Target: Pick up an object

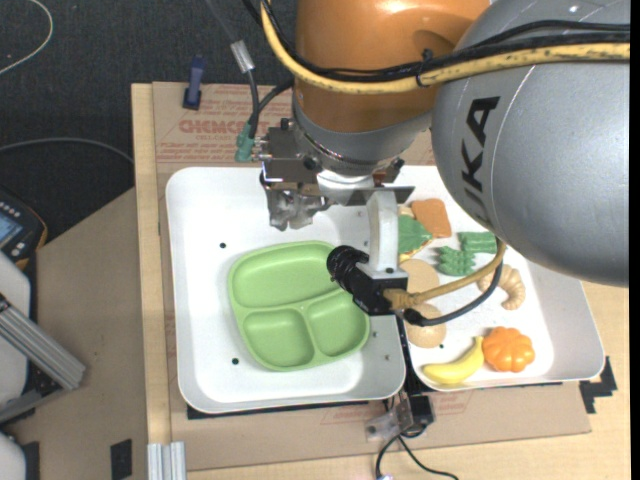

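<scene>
My gripper (293,208) hangs over the back of the left bin (195,268), just behind the far rim of a green divided plate (295,308) that lies in that bin. Nothing shows in its grasp. In the right bin (570,353) lie toy foods: a yellow banana (452,368), an orange pumpkin (508,349), a tan curved piece (512,287), a green leafy piece (467,252), a second green piece (412,235), an orange slice (432,216) and a beige piece (425,281). The arm's bulk hides the back of the right bin.
Both bins rest on a brown cardboard sheet (160,148). A blue clip (194,84) lies at the sheet's back left corner. Dark floor with cables surrounds the bench, and a metal frame (40,353) stands at the left.
</scene>
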`<state>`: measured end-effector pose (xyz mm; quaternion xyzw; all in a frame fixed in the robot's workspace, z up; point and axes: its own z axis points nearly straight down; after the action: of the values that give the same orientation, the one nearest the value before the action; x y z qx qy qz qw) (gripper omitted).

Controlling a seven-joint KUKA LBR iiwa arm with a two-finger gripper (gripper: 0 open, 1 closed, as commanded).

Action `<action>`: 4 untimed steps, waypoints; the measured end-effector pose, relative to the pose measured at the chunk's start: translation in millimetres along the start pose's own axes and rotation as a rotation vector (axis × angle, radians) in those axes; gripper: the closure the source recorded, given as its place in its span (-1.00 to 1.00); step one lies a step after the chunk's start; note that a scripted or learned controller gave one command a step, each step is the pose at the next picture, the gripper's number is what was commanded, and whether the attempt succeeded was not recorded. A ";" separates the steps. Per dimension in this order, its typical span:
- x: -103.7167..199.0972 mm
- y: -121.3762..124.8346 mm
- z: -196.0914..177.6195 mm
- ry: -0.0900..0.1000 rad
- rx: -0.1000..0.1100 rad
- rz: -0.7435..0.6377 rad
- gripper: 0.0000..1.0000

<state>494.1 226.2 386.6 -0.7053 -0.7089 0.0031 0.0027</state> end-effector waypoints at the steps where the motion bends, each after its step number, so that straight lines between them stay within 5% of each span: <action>1: -3.2 -17.5 230.1 -0.007 0.010 0.007 1.00; 2: -30.3 16.7 282.1 0.003 -0.022 0.004 1.00; 3: -56.2 109.4 203.3 0.002 -0.023 0.007 1.00; 4: -13.5 78.1 100.7 0.006 -0.018 -0.001 1.00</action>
<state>571.4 213.0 285.3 -0.7050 -0.7092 -0.0053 -0.0015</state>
